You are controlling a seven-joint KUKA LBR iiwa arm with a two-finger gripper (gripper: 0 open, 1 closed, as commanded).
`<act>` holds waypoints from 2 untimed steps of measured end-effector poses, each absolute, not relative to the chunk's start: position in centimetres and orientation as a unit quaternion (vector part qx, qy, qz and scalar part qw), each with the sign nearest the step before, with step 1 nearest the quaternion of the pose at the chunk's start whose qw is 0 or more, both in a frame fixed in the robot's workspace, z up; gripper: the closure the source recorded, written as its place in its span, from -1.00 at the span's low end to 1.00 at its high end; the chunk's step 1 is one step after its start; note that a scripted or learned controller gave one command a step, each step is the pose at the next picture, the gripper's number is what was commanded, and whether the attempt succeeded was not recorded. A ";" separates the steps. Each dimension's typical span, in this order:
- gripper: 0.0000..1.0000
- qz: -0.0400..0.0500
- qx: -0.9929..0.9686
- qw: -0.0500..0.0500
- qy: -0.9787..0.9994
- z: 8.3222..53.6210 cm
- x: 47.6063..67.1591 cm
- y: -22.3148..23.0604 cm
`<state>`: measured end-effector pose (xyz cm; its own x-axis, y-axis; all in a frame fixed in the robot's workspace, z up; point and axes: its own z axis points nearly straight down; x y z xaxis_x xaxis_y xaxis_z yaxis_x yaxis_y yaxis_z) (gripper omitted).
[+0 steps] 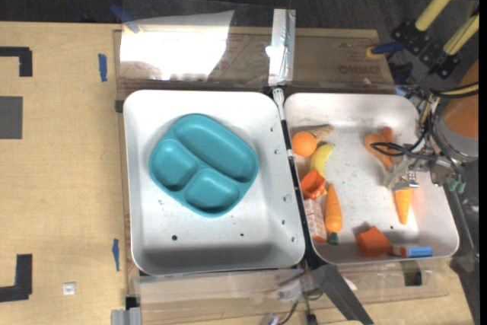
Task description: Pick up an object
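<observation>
Camera view: gripper (405, 180) sits low in the right bin (358, 112), at its right side; jaw opening hard to read, can't tell if anything is held; small carrot (403, 205) lies right under the tips, pointing down-frame; looks like a light, rigid plastic toy, smooth and tapered, likely to slip; I'd take it across the thick top end; orange, conical, short; teal tray (202, 162) sits well left in the other bin.

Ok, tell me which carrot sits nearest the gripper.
The small carrot by the right bin's right wall, just under the gripper; the other carrot lies near the divider.
</observation>
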<state>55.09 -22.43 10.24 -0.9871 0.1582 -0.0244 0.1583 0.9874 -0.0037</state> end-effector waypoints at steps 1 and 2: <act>-1.00 -0.003 0.079 0.011 0.997 10.2 55.0 -22.4; -1.00 0.000 0.091 0.005 0.996 8.8 53.8 -22.3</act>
